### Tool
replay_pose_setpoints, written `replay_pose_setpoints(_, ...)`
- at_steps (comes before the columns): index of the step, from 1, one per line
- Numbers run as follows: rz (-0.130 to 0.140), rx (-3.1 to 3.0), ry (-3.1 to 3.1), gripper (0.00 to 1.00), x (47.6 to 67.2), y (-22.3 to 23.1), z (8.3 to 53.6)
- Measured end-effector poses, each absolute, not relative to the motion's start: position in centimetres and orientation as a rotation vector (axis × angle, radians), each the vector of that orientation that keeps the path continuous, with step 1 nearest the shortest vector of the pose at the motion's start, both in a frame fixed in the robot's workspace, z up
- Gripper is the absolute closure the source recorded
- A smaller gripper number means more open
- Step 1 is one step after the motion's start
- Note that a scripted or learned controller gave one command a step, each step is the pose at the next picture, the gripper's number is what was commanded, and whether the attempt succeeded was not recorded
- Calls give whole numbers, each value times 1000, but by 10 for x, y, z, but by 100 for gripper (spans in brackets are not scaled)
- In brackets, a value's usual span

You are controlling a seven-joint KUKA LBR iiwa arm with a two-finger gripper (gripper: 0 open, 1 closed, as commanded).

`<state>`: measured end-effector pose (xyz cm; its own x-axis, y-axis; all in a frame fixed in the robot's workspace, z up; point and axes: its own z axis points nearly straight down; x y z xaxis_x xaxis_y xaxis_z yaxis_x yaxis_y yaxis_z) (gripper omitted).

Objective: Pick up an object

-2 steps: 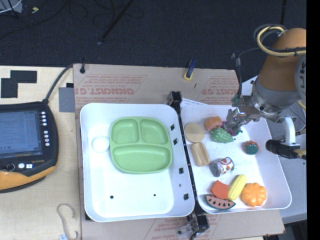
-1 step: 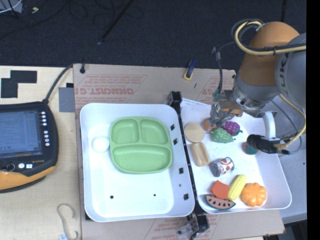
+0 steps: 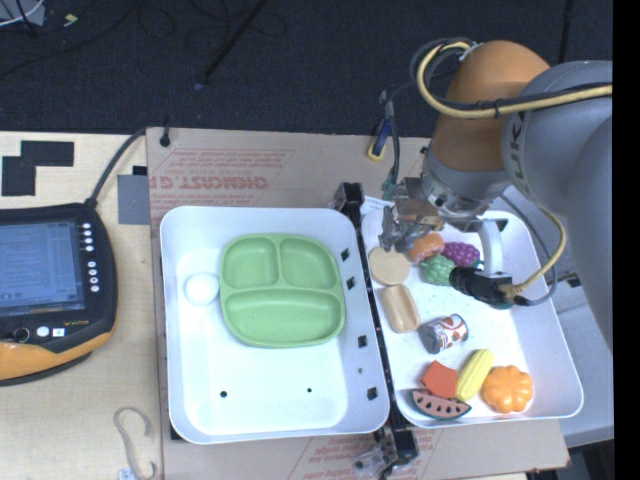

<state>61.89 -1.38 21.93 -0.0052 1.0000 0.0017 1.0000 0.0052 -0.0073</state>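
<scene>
While the arm (image 3: 520, 118) reaches in from the right over the far end of the right bin, the following is observed, largest item first:

- Left bin (image 3: 190, 388): holds a green divided tray (image 3: 282, 290) near its middle, with a small white ball (image 3: 201, 287) just beside the tray's left edge
- Right bin (image 3: 550, 368): holds the toy food items listed below
- Gripper (image 3: 398, 230): low over the bin's far left corner, just beside a round beige disc (image 3: 389, 266); whether the jaws are open, closed or holding anything cannot be told, as the wrist hides them
- Tan bread-like piece (image 3: 400, 308): lies just below the disc, along the bin's left wall
- Orange pumpkin (image 3: 507, 389): near corner, beside a yellow corn cob (image 3: 473, 371)
- Watermelon slice (image 3: 441, 405): near edge, touching a red-orange piece (image 3: 438, 377)
- Small can (image 3: 444, 333): lying on its side mid-bin
- Purple grapes (image 3: 460, 253), a green item (image 3: 437, 269) and an orange piece (image 3: 427, 245): clustered close beside the gripper
</scene>
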Motion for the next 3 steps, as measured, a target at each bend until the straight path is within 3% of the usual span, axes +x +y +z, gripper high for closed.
replay_pose_setpoints(2, 8, -2212, -2222, 100, 613, 80, 213)
replay_pose_setpoints(3, 6, -2215, -2222, 100, 614, 102, 235)
